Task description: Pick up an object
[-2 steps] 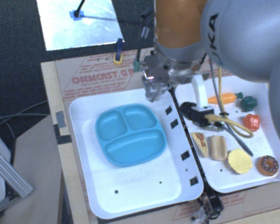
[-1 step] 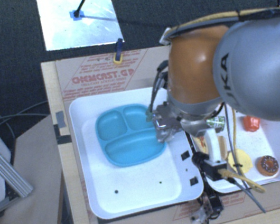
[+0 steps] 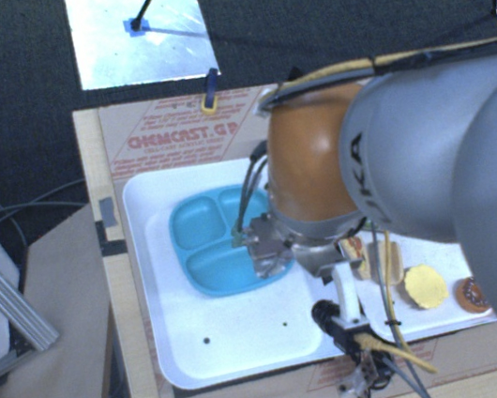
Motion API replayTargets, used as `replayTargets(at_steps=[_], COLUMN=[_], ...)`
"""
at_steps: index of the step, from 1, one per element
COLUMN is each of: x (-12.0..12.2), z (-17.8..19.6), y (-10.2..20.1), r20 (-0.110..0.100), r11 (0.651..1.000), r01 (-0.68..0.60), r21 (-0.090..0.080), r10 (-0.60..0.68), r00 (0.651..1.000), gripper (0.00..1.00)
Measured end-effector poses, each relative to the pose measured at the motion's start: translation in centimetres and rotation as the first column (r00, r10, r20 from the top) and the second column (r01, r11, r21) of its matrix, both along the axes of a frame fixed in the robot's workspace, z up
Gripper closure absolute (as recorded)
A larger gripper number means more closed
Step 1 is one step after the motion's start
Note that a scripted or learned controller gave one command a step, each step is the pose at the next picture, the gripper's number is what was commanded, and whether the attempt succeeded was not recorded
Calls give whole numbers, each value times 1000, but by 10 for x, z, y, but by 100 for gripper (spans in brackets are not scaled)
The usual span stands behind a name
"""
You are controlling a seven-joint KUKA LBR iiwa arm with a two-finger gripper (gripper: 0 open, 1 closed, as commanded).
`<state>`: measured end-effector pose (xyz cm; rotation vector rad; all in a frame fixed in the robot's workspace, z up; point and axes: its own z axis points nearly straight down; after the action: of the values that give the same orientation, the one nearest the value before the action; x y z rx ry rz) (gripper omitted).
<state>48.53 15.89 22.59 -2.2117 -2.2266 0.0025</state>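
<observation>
A blue divided plate (image 3: 210, 240) lies in the left white bin (image 3: 183, 338), toward its far side. My gripper (image 3: 262, 250) hangs over the plate's right edge, under the big grey arm and its orange band. The arm hides most of the gripper. A yellow round piece (image 3: 426, 286) and a small brown ring-shaped piece (image 3: 473, 295) lie in the right bin, past the arm.
The arm covers most of the right bin and the strip between the two bins. Bare white floor of the left bin lies in front of the plate. Cardboard with red lettering (image 3: 181, 131) sits behind the bins.
</observation>
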Motion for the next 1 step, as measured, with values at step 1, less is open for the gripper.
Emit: replayTargets(at_steps=[1], x=[37], z=[-48], y=[25], r20=[3], r11=[1000], r01=[2], r21=[-1], r10=[-2], r00=[1000], gripper=[100])
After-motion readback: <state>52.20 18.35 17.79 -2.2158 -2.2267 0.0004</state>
